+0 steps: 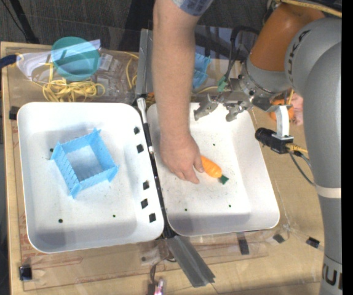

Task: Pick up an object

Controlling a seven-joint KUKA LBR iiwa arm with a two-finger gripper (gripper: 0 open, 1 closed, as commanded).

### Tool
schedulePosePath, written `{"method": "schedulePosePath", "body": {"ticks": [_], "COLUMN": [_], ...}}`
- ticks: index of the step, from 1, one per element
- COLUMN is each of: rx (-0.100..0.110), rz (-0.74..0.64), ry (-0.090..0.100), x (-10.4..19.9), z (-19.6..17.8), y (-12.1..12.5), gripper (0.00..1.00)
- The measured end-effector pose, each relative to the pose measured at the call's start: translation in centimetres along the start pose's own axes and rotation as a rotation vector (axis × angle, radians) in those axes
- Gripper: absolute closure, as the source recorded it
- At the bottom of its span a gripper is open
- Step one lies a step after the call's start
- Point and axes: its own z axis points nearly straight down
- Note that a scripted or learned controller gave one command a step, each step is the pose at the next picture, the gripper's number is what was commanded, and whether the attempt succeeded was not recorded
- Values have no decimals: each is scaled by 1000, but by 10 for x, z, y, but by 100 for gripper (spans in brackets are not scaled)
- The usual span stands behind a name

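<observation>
An orange carrot-shaped toy (213,168) with a green end lies in the right bin (250,208), near its middle. A person's hand (179,157) reaches down from the top of the view and touches the toy's left end. My gripper (221,111) hangs over the bin's far edge, well above and behind the toy, its two fingers spread apart with nothing between them. A light blue square frame (83,162) lies in the left bin (41,226).
The person's forearm (173,60) crosses the far edge of the right bin beside my gripper. Behind the left bin lie a teal bowl (75,55), yellow cord (66,90) and plastic bags. Black clips run along the divider between the bins.
</observation>
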Motion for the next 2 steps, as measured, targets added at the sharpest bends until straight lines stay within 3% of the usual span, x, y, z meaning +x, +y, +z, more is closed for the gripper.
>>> {"method": "schedulePosePath", "body": {"ticks": [1,2], "rx": [-2,-1], "rz": [-170,-175], "ry": [0,-1], "x": [-3,-3], "z": [135,125], "y": [-33,-32], "gripper": [0,100]}}
